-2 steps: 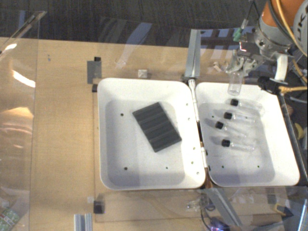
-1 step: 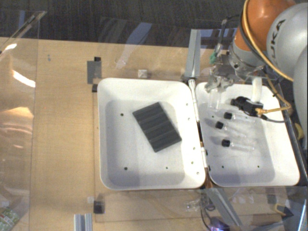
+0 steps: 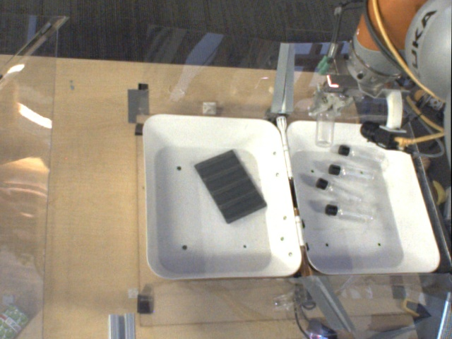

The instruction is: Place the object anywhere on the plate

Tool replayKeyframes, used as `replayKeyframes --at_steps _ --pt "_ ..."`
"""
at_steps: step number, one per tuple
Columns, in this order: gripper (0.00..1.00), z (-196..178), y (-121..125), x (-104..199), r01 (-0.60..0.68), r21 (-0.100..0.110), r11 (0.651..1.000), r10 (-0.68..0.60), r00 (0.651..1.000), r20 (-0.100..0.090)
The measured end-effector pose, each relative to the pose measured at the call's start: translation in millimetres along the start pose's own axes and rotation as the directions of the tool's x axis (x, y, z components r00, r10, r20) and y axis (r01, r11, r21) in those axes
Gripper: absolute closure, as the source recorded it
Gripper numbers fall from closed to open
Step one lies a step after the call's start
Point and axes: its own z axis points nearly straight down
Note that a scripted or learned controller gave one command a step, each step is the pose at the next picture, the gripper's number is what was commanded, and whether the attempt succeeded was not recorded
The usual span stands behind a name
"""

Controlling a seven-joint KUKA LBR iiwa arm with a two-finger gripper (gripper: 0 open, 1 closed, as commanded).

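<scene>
arm (image 3: 417, 27): "KUKA" lettering, 1 o'clock | gripper (image 3: 325, 122): clamped on clear tube (image 3: 324, 131) | plate (image 3: 230, 186): dark, left bin (image 3: 159, 210) | four black-capped tubes (image 3: 337, 169): right bin (image 3: 417, 253)

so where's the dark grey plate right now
The dark grey plate lies tilted near the middle of the left bin, across the divider from the black-capped vials in the right bin.

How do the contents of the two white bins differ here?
The left bin holds one dark grey ribbed plate, flat, opaque and lying at a slant. The right bin holds several small clear vials with black caps, scattered on their sides near its middle. The gripper hangs over the right bin's far edge, away from the plate. Both bins are shallow and white.
</scene>
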Motion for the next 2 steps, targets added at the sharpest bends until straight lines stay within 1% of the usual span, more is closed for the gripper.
replayKeyframes --at_steps 1,2 --pt "1.00 -1.2 0.0 7.5 0.090 0.001 0.996 -0.090 0.996 0.000" --pt "1.00 23.6 -0.3 -12.3 0.144 0.000 0.990 -0.144 0.990 0.000"
